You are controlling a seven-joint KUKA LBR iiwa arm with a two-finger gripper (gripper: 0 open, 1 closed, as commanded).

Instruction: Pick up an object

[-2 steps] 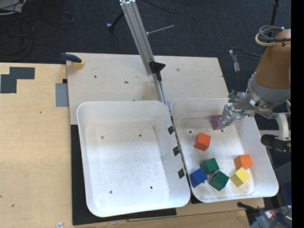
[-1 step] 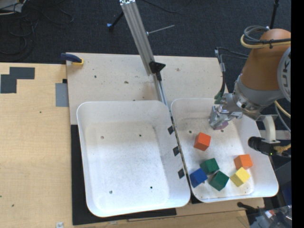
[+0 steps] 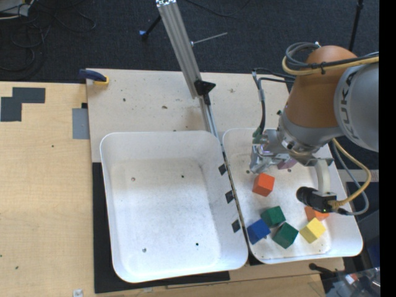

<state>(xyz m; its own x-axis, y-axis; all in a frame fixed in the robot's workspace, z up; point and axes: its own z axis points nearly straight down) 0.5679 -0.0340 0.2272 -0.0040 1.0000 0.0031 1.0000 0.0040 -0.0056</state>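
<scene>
Blocks are all bunched in the right bin (image 3: 346, 243), toward its near end, so that's where your pick has to happen; the left bin (image 3: 124, 166) is just the neighbour across the shared rim. Gripper (image 3: 265, 159) hangs over the far-left part of the right bin, and the orange block (image 3: 264, 184) sits just below it in the view, nothing between the fingers that I can see. You can't read finger width from here, the wrist and cabling hide the tips, so I can't tell if they're spread or closed. Orange block stands apart from the others, which makes it the likeliest target: free sides for the fingers to drop around. The rest are crowded: blue block (image 3: 258, 230) close to the bin's left wall, two green blocks (image 3: 273, 216) and (image 3: 285, 234) beside it, yellow block (image 3: 313, 231) to their right, and a second orange block (image 3: 316, 213) partly hidden under a black part of the arm. My read: pre-grasp, descent not yet done. Risk is a misaligned drop nudging the orange block toward the wall. Desk (image 3: 154, 104) behind the bins carries a slanted metal rail (image 3: 182, 48)
</scene>
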